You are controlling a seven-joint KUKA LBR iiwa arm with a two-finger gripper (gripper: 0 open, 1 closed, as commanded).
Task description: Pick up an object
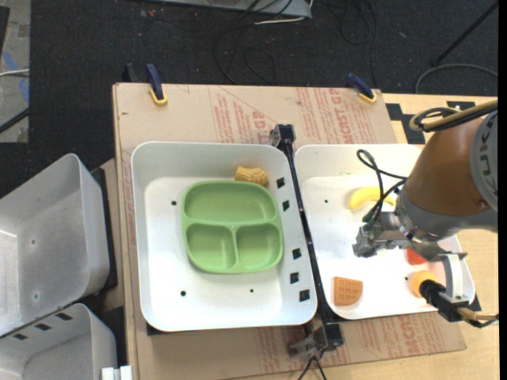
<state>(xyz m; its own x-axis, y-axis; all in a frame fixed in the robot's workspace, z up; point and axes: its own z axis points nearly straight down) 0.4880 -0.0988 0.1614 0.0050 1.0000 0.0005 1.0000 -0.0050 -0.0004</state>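
Cardboard-topped bench (206, 109) carries two shallow white bins. Left bin (150, 212): green three-compartment plastic plate (233, 226) at centre, tan waffle-like piece (252, 175) touching its far rim. Right bin (333, 172): orange square cracker (347, 291) by near edge, yellow banana-shaped toy (362, 198) near centre, gripper (369, 240) low over bin floor beside it, grip state cannot be told.

Bright, even light from above; the picture is mostly sharp.

The two shallow white plastic bins (305, 212) are strongly lit and nearly washed out on their floors, with only soft, short shadows along their rims. The green divided plastic plate (234, 226) shows faint glare. The dark floor at the top stays dim, and the grey and orange arm (455, 176) looks slightly blurred.
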